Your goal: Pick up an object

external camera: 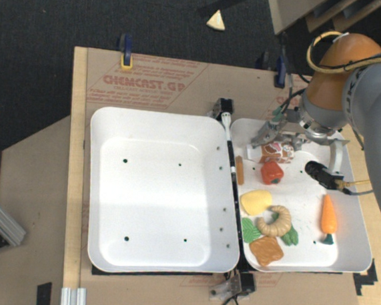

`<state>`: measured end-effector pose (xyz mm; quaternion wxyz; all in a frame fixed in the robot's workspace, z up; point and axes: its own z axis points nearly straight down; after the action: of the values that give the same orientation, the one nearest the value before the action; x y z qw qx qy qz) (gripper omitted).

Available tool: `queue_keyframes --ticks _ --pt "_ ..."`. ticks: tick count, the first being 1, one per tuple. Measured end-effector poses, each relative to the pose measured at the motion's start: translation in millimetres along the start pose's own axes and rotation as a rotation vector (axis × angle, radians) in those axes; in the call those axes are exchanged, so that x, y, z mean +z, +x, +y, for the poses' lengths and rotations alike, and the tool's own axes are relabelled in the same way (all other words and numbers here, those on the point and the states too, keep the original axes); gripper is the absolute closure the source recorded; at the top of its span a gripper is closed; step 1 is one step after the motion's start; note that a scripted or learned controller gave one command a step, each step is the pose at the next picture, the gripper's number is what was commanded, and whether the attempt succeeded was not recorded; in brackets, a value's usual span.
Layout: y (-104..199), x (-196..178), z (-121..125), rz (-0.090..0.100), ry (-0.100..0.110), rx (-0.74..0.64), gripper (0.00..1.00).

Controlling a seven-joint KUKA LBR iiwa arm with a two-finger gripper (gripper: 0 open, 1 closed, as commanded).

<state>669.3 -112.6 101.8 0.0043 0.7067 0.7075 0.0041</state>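
The grey arm's two-finger gripper (277, 138) is hanging over the far end of the right shallow white bin (349, 256), directly above a small red-and-white object (279, 151); whether it is open or closed cannot be told. A red plastic pepper (272, 172) is lying just beside that object, crowding its near side. A yellow lemon-shaped toy (255, 202), a tan curled piece (276, 220) and an orange toy carrot (328, 214) are sitting farther down the bin.
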Motion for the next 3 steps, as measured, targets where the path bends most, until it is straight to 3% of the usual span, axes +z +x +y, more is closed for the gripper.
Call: queue_keyframes --ticks 1,2,3 --pt "17.0 7.1 2.1 -0.008 -0.003 0.001 0.0" --pt "16.1 -6.8 4.4 -0.008 -0.011 0.002 1.0" --pt "91.7 -89.9 -14.7 0.004 0.002 -0.007 1.0"
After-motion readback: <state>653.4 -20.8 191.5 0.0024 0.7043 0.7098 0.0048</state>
